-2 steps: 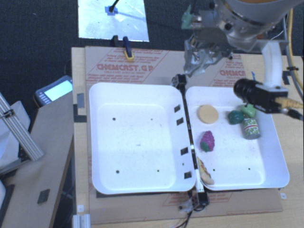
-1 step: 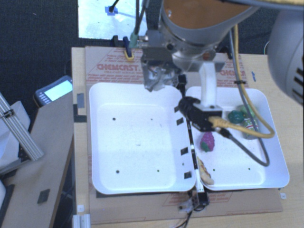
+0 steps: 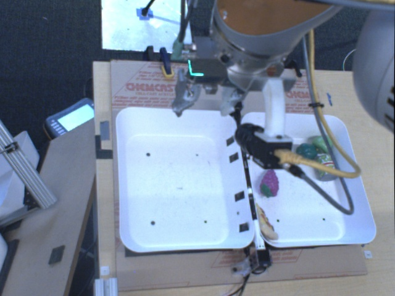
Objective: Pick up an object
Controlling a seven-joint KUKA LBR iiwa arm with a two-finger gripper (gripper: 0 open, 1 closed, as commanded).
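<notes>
My gripper (image 3: 207, 102) hangs over the far rim of the left bin (image 3: 133, 165), close to the divider between the bins. Its two grey fingers (image 3: 183, 98) stand apart, open, with nothing between them. The right bin (image 3: 361, 214) holds a purple berry-like toy with a green tip (image 3: 269, 182) near its middle-left. A green object (image 3: 315, 150) lies farther back on the right, partly behind a yellow cable. A tan, elongated piece (image 3: 266, 224) rests against the front-left wall by the divider.
A black connector with a yellow cable (image 3: 321, 168) and a white bracket (image 3: 273, 113) hang from the arm over the right bin's back half. A blue-and-yellow clamp (image 3: 165, 63) sits behind the left bin. A small device with a screen (image 3: 71, 119) lies off to the left.
</notes>
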